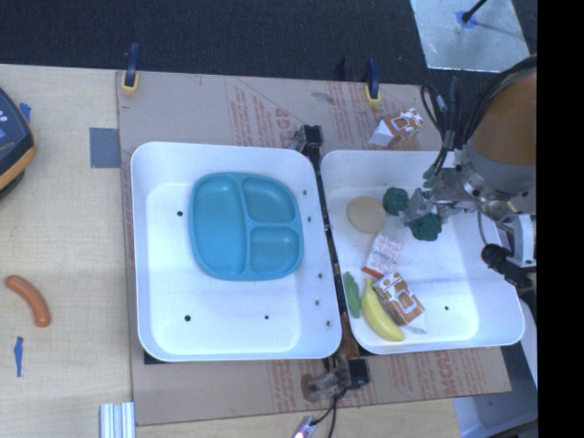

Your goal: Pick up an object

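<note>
Over the right bin (456,331), toward its far right corner, the gripper (429,210) hangs low above a dark green object (425,228) that looks like a small toy vegetable; a second dark green lump (395,199) lies just beside it, toward the bin's far edge. Whether the gripper is open, closed or gripping anything cannot be told from this slant, since the wrist hardware covers that spot. Nearer the bin's middle sits a tan disc (366,214). Along the near left corner lie a yellow banana (379,313), a slim green piece (351,292) and two small printed packets (383,254), one of them touching the banana. Another packet (398,129) rests on the cardboard outside the bin's far edge. The left bin (164,327) carries a blue divided plate (246,224) near its centre.

The likely target is the green object under the gripper. Its rounded, lumpy shape could squirt sideways if pinched off-centre, and the neighbouring green lump is close enough to be nudged or caught along with it. A descent too near the bin's right wall could also scrape the rim
</note>
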Controlling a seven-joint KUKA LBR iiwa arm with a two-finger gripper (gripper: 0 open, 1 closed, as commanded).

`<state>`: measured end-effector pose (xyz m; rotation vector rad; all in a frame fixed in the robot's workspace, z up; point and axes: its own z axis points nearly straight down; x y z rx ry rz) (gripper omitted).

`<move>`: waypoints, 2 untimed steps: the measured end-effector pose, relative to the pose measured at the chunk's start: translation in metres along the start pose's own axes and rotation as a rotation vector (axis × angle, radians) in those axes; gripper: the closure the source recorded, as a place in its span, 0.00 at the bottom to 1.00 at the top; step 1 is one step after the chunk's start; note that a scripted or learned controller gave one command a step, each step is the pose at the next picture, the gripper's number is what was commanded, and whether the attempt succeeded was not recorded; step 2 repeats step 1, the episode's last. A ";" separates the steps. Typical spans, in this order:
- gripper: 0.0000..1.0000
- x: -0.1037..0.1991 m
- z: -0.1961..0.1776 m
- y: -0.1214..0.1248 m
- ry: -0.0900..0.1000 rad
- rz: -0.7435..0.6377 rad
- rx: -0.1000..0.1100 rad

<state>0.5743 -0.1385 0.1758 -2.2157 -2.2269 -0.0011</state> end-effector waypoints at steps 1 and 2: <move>1.00 0.069 -0.019 -0.009 0.000 -0.001 0.005; 1.00 0.069 -0.019 -0.009 0.000 -0.001 0.005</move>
